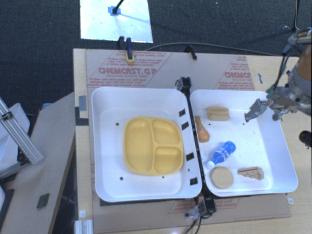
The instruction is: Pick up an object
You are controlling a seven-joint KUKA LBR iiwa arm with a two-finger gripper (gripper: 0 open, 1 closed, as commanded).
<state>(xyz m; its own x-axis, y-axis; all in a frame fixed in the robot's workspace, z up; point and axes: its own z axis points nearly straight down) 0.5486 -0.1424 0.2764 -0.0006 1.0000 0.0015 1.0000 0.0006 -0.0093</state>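
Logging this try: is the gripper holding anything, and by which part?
Nothing is held. The gripper hangs over the right bin, apart from the items.

Two white bins sit side by side: the left bin [105, 106] and the right bin [282, 152]. The left one holds a single thing, a yellow tray [152, 145] with three compartments. The right one holds five things: one bun [218, 113], one orange drumstick [201, 129], one blue bottle [222, 153], one round cookie [222, 177] and one brown wedge [251, 173]. That makes six loose things in all. One clamp [128, 49] grips the board's far edge.
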